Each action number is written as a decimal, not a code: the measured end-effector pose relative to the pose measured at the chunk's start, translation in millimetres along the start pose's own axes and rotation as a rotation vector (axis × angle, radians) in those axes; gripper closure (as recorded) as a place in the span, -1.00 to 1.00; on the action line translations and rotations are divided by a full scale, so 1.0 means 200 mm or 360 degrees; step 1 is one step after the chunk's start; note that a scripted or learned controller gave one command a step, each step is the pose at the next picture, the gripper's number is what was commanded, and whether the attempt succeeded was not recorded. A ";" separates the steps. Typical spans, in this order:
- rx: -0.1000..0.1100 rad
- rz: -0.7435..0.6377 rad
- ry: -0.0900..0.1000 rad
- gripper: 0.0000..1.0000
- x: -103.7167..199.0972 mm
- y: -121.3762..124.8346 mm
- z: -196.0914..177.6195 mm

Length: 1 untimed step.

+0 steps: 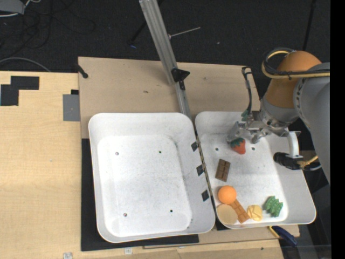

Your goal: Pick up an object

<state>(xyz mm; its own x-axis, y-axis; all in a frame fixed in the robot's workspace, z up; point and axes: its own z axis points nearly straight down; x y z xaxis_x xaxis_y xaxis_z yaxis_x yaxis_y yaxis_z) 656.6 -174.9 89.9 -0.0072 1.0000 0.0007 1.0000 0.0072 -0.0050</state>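
Strawberry (238, 145), red with a green top, lies in the upper part of the right bin (302, 196), just below and left of the gripper (249, 133). Whether the fingers touch it, or are spread or clenched, I cannot tell. Lower in that bin sit a brown block (222, 170), an orange (227, 194) and a green piece (273, 205). The left bin (108, 124) is beside it on the pale worktop (43, 161).
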 end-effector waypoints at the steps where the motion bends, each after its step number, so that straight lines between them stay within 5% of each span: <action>1: -0.0001 -0.0003 -0.0001 1.00 0.00 0.00 -0.06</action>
<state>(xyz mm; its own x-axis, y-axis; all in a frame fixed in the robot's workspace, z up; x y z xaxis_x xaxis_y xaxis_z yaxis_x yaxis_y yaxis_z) 657.1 -174.8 101.3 -0.0093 1.0000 0.0001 0.9999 0.0093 -0.0042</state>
